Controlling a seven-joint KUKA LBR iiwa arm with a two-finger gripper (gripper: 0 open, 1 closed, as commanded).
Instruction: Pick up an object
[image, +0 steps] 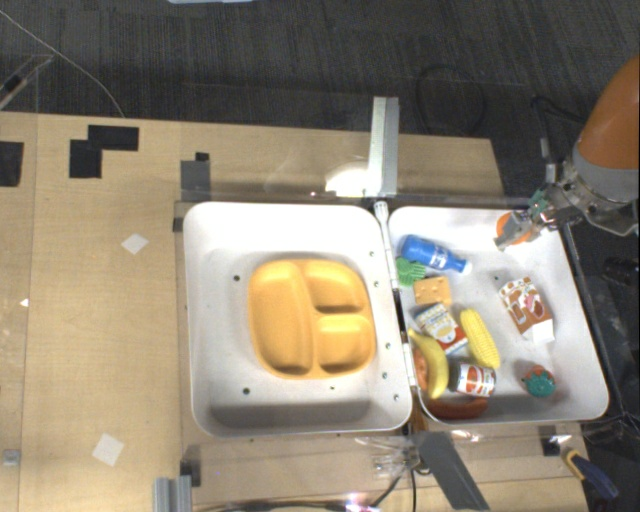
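The arm's tool (522, 226) hovers over the right bin's (590, 345) far corner, gripping a small orange object (509, 232) between its fingers. A yellow divided tray (308, 316) sits in the left bin (215, 300)

My arm (612, 130) runs off the right edge, so most of it is cut away. My gripper (545, 205) is small and blurry up by the far corner of the right bin (590, 345). A little orange thing (515, 230) sits just by it, too fuzzy to tell what it is. The red can (472, 381) and banana (431, 363) cover part of something dark red (458, 406) below them. The green toy (409, 269) is half hidden under the blue bottle (433, 254). The packet's (525, 305) print is too tiny to read.
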